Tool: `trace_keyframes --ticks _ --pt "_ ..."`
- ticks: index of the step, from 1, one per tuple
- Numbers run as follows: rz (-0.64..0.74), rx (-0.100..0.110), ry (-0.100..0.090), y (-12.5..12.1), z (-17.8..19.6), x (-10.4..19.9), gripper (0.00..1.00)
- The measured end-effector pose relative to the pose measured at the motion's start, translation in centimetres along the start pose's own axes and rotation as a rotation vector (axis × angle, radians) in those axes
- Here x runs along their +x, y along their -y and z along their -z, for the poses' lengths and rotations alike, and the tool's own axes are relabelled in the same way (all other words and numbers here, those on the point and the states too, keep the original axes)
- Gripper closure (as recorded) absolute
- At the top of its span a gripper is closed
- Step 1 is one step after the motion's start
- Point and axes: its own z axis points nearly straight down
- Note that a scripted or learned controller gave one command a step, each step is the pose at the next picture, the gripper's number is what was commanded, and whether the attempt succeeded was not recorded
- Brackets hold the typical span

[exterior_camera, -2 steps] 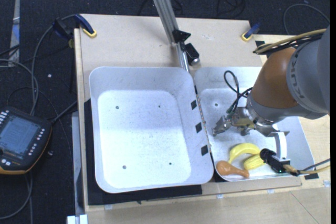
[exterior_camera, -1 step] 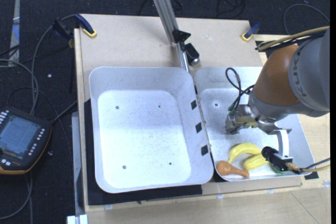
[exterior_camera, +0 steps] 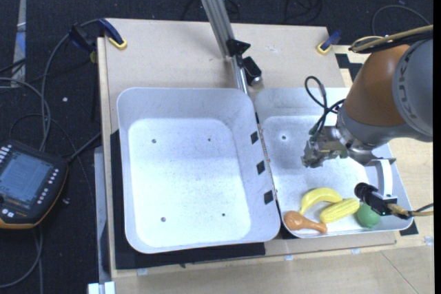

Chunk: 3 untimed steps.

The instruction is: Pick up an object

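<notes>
My gripper (exterior_camera: 311, 157) hangs low over the middle of the right bin (exterior_camera: 282, 122), reaching in from the right. At the bin's front lie a yellow banana (exterior_camera: 318, 197), a yellow corn cob (exterior_camera: 337, 210), an orange pear-shaped toy (exterior_camera: 302, 221) and a green ball (exterior_camera: 367, 216). The gripper stands a little behind the banana, apart from all of them. I see nothing between its fingers.
The left bin (exterior_camera: 138, 113) sits beside the right one, their walls touching along the middle. A slanted metal rail (exterior_camera: 213, 0) rises behind the bins. A teach pendant (exterior_camera: 24, 182) lies off the bench at the left.
</notes>
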Motion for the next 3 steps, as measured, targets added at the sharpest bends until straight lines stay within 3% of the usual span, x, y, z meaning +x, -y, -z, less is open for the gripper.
trace_keyframes --ticks 2,3 --pt "0.001 -0.001 0.0 0.5 11.9 0.7 1.0" --pt "0.005 0.003 -0.002 1.1 12.1 6.4 1.0"
